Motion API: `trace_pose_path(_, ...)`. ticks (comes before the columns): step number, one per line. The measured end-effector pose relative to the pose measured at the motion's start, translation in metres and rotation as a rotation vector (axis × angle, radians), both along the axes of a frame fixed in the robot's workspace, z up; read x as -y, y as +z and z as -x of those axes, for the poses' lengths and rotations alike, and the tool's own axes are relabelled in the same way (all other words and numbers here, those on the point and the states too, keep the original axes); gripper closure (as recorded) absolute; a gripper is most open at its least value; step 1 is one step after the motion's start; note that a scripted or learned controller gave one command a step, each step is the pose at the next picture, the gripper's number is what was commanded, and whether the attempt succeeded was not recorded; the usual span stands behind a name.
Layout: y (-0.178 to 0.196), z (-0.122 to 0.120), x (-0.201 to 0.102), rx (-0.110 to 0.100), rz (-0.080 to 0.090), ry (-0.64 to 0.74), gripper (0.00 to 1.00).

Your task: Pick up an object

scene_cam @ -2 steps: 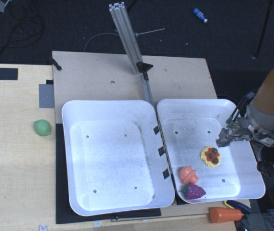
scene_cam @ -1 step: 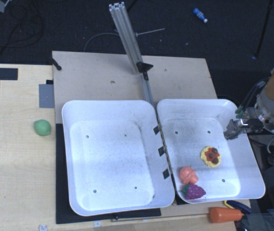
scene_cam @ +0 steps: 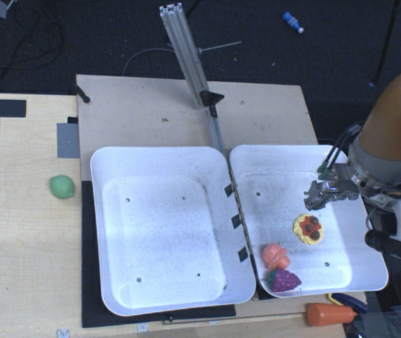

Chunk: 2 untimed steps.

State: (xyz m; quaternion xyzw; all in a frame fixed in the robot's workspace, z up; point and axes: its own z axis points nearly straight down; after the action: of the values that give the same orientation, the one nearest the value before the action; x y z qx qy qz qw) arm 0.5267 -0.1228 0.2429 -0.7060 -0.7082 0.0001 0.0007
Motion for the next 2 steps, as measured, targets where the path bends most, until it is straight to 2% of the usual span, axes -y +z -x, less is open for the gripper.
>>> trace_pose_path(2, -0.022, 0.014, -0.104, 0.000, 0.000, 0.000, 1.00)
